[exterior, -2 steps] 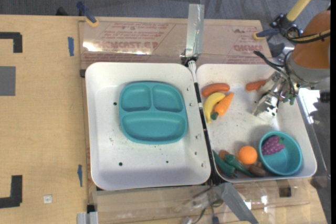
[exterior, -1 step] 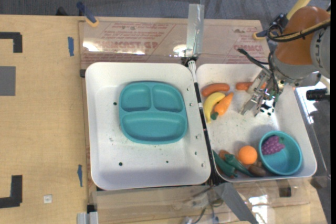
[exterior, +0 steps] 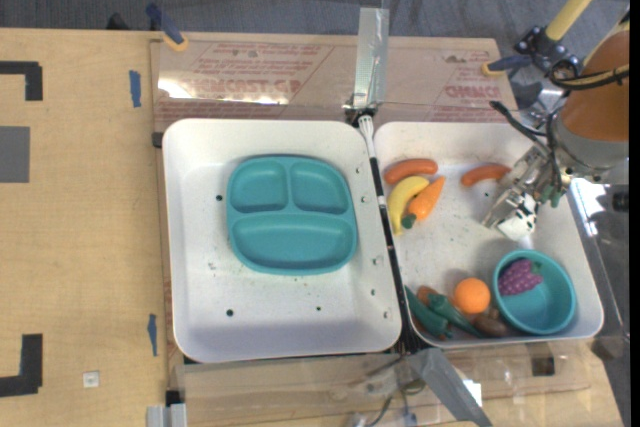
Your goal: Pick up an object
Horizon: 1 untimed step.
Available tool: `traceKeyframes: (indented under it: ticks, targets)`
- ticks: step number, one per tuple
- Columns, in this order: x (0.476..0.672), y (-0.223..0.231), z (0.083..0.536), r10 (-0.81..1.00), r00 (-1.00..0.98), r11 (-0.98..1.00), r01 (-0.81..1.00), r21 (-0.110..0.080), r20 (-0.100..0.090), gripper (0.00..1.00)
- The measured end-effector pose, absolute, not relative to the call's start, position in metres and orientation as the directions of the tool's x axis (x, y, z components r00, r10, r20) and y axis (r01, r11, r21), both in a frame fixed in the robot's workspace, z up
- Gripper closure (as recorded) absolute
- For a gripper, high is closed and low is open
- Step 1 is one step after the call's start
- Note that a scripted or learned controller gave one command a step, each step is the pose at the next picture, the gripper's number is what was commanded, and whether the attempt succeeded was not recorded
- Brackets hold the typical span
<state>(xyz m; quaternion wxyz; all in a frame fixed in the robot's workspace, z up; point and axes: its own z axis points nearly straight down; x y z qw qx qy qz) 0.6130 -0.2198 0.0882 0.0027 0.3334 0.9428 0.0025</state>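
Overhead, the counter (exterior: pixel 80 215) carries two shallow white bins side by side. The left bin (exterior: pixel 190 295) holds a teal divided plate (exterior: pixel 292 215) with three compartments, lying flat near the bin's middle. The right bin (exterior: pixel 590 315) holds the loose toy items: an orange-red sausage (exterior: pixel 411 169) near the dividing wall at the top, and just below it a yellow banana (exterior: pixel 400 203) touching an orange carrot (exterior: pixel 426 199) that lies tilted against it. A second sausage (exterior: pixel 484 174) lies further right, near the pincer (exterior: pixel 515 207). Along the bin's lower edge sits a teal bowl (exterior: pixel 540 303) with a bunch of purple grapes (exterior: pixel 518 277) resting in it, and just left of the bowl an orange (exterior: pixel 471 295) sits on or against a cluster of green and dark items (exterior: pixel 440 313) too jumbled to identify. The grey arm (exterior: pixel 590 115), with its orange band, reaches in from the right and hangs over the upper right part of the right bin, its pincer pointing down and to the left toward the bin floor between the second sausage and the bowl. How far apart its tips stand cannot be told from this angle, and nothing is visibly caught between them. A white patch lies on the bin floor just under the pincer.
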Motion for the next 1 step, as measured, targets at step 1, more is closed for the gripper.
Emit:
traceKeyframes:
  ticks: [1]
  targets:
    - [0.6272, -0.1577, 0.0883, 0.689, -0.725, 0.725, 0.689, 0.006, -0.005, 0.00]
